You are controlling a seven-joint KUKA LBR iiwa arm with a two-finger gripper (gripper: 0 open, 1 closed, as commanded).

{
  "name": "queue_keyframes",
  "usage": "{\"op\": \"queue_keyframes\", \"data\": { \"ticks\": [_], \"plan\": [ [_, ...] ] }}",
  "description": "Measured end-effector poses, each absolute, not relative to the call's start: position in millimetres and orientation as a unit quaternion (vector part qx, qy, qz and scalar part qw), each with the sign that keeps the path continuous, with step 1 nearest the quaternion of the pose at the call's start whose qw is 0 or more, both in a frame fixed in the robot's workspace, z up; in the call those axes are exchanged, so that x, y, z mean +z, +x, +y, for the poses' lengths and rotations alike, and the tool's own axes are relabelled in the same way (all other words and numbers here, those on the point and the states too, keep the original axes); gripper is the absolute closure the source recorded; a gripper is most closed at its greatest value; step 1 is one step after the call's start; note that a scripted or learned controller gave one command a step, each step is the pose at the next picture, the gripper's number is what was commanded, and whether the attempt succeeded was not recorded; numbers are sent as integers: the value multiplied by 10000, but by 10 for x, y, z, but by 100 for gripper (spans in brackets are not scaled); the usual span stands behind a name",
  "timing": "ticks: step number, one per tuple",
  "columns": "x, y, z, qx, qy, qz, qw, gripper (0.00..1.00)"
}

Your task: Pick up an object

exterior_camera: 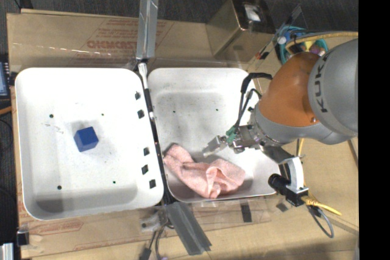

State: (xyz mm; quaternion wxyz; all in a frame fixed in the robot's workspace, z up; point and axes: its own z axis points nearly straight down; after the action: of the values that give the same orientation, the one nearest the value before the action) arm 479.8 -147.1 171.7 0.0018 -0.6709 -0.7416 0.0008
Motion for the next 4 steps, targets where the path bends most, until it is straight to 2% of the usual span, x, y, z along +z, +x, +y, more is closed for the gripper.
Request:
{"op": "queue_keyframes", "data": {
  "ticks": [1, 2, 3, 4],
  "plan": [
    [923, 4777, -1774, -8, -6304, -7763, 3, 0],
    [913, 4768, -1325, 0, -5795, -8149, 18, 0],
    [1010, 4777, -1320, -2, -5774, -8165, 22, 100],
    [1011, 4778, -1323, -1, -5774, -8164, 19, 0]
  ]
}}
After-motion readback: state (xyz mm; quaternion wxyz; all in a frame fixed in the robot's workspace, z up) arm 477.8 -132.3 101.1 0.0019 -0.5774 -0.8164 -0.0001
